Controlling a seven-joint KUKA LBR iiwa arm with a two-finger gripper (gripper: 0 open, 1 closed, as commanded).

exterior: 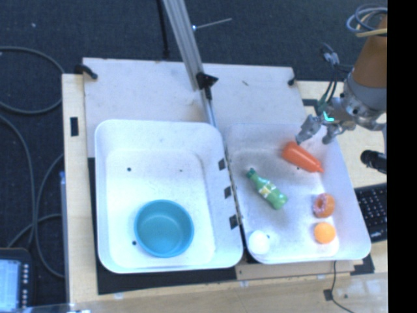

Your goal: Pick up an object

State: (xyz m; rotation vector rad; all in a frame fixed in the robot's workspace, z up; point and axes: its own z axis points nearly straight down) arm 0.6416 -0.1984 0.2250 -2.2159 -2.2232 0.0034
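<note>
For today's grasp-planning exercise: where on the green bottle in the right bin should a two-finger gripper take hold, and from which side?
Probably the green bottle's wide body, from above. It lies on its side, slanting from its narrow neck at upper left to its base at lower right, with free floor around it, so fingers closing across the long axis should fit. The gripper is near the orange carrot.

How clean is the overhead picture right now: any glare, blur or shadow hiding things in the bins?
Camera view: soft overall, fine detail lost; the white bins are bright and slightly washed out, but the carrot, green bottle and blue bowl read clearly; the gripper is small and fuzzy; shadows are faint, hiding nothing.
</note>
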